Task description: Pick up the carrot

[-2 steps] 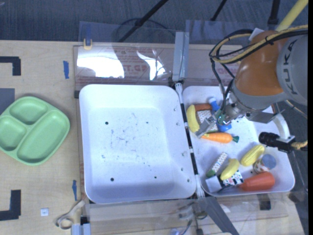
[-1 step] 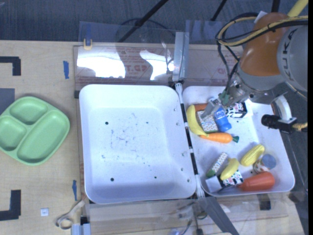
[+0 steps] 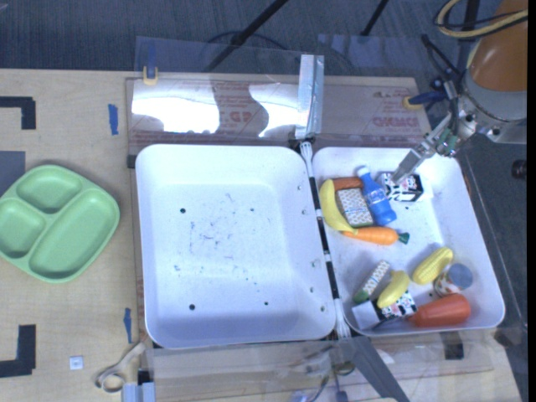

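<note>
One carrot (image 3: 373, 235): orange, tapered, lying flat and roughly level in the right bin (image 3: 479, 249), small green stub at the end toward the bin's outer wall. Blunt end just beside the tip of a yellow banana (image 3: 331, 208), which curves along the wall shared with the left bin (image 3: 222, 241). Blue bottle (image 3: 378, 198) just above the carrot, touching or nearly so. Gripper (image 3: 405, 167) above the carrot, near the bin's far wall, beside a black-and-white item (image 3: 408, 188); nothing seen pinched. Finger spacing: cannot tell.
</note>
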Robot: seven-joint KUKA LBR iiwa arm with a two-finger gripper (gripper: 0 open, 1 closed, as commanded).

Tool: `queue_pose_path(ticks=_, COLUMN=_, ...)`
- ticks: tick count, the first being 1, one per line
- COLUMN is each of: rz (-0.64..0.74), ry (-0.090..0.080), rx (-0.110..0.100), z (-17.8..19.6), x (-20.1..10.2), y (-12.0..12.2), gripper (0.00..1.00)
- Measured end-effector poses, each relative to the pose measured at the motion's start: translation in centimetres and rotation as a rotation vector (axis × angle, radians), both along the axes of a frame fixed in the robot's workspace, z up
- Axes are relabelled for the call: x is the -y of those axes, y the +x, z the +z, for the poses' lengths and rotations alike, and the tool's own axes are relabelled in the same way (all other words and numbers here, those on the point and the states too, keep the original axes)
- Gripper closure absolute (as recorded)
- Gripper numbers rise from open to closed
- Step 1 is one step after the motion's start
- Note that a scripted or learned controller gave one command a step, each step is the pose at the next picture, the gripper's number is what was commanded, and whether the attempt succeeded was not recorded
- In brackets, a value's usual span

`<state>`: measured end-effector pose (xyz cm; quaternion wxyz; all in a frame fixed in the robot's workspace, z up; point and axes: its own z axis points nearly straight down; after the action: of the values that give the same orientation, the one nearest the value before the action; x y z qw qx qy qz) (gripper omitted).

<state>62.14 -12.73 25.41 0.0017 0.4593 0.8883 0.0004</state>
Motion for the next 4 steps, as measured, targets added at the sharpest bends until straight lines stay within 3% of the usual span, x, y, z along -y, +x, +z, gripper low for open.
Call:
queue_pose_path(ticks=1, rz=-0.018, ry=0.0, rx=0.0, z=3.8, x=-1.0, y=3.0, gripper=0.0)
queue_pose_path(ticks=2, rz=0.071, ry=0.002, rx=-0.004, z=-7.0, x=-6.2, y=-0.9, gripper=0.0)
queue_pose_path(ticks=3, rz=0.059, ry=0.0, rx=0.0, z=-9.0, x=-0.1, y=2.3, gripper=0.0)
queue_pose_path(ticks=4, rz=-0.091, ry=0.0, rx=0.0, z=-11.9, x=1.3, y=3.7, gripper=0.0)
